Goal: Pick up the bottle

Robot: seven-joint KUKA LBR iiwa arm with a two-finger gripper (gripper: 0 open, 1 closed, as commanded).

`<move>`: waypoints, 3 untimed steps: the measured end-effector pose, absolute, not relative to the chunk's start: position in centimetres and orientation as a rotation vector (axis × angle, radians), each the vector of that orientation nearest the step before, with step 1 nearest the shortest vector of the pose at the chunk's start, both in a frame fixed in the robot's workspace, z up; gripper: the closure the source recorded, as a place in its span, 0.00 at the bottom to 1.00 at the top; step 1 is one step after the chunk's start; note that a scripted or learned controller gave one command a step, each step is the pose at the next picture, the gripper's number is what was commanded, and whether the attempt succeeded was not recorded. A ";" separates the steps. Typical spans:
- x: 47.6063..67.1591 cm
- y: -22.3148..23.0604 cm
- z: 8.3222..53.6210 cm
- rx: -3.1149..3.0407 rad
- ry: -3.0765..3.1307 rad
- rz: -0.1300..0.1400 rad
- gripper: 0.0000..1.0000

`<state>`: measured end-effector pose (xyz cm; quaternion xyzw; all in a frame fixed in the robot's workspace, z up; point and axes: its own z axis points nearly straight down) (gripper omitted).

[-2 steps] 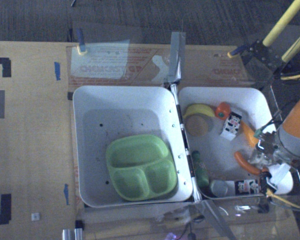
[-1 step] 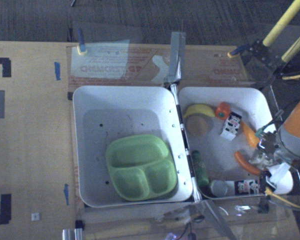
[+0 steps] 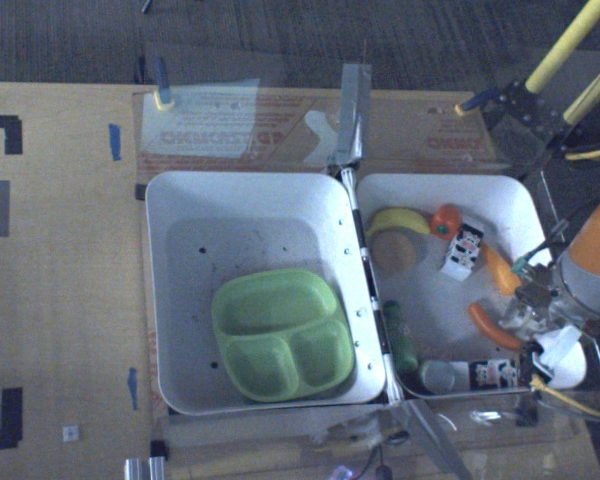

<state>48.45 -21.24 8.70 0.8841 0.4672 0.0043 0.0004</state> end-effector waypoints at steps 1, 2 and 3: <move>48.0 -21.2 9.8 2.798 1.434 -0.002 1.00; 51.1 -13.8 9.3 2.826 1.381 -0.004 1.00; 48.3 -16.1 8.7 2.866 1.285 0.013 1.00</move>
